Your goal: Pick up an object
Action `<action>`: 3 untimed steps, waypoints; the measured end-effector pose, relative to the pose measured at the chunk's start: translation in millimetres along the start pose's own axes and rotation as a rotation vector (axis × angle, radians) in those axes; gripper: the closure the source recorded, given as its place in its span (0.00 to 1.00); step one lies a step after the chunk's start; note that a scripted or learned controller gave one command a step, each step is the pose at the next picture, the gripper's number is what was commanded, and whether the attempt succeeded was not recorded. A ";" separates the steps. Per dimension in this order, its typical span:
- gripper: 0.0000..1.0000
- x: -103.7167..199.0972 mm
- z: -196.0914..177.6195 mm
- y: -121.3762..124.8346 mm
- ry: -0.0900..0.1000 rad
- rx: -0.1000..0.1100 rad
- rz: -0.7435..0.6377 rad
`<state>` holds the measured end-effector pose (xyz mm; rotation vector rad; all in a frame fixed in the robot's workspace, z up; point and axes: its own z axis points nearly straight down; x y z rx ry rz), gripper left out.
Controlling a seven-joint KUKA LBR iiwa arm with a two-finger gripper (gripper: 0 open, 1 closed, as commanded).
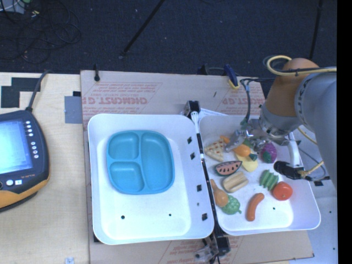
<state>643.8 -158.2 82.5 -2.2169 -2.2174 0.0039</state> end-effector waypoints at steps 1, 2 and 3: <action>1.00 -0.1 -9.1 -1.6 0.004 0.014 0.000; 1.00 78.6 -81.7 1.6 -0.001 -0.006 -0.008; 1.00 114.8 -111.4 -79.6 0.000 0.005 -0.003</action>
